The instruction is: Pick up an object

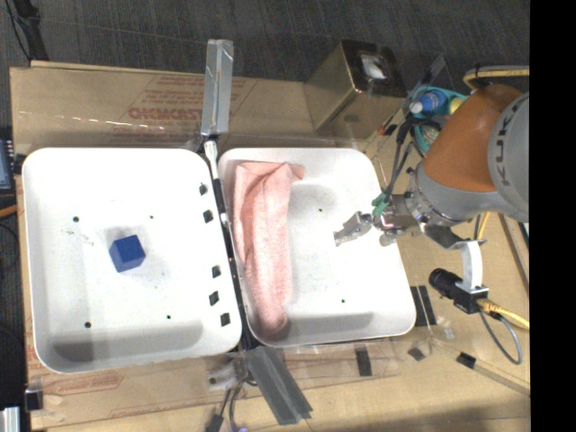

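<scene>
Reaching in from the right, the arm (477,151) sets its gripper (350,229) over the right bin (387,304), above bare floor near that bin's right wall. Jaw state: cannot tell (the fingers appear as a small grey blur). Nothing is visible between them. A pink cloth (263,241) lies lengthwise along the right bin's left wall, well apart from the gripper. A blue cube (127,252) rests on the left bin (54,331) floor, left of centre.

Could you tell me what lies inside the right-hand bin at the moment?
A pink cloth lies bunched along the left wall of the right bin, and the gripper hangs over the bare floor beside it. Whatever sits under the cloth is covered.
</scene>
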`<state>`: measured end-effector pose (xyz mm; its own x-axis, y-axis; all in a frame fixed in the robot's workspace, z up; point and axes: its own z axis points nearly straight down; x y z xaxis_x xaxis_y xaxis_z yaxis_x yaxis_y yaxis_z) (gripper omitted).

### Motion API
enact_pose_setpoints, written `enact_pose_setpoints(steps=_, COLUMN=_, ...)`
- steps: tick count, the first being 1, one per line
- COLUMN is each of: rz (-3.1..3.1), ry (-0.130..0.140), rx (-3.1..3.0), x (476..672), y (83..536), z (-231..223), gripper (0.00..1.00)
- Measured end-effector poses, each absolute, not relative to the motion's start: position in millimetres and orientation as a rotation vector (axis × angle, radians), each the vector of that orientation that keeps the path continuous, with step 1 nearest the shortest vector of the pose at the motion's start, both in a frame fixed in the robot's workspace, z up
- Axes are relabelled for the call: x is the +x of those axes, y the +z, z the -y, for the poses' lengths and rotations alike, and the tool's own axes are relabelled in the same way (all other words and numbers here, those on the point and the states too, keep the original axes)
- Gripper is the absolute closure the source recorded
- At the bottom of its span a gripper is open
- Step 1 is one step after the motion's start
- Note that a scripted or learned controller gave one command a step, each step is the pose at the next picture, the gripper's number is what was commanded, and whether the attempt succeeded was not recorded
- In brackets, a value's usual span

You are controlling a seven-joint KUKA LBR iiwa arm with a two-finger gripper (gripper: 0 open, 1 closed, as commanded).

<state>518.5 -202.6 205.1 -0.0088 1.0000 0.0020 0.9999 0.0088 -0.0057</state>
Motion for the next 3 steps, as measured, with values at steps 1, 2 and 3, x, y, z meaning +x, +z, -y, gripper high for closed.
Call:
enact_pose_setpoints(steps=1, rz=2.290, ry=0.006, rx=-2.144, x=585.6, y=133, z=141, gripper=0.00)
enact_pose_setpoints(steps=2, rz=2.459, ry=0.003, rx=-1.952, x=653.8, y=91, z=129, gripper=0.00)
enact_pose_setpoints(steps=3, rz=2.459, ry=0.002, rx=-1.951, x=653.8, y=91, z=129, gripper=0.00)
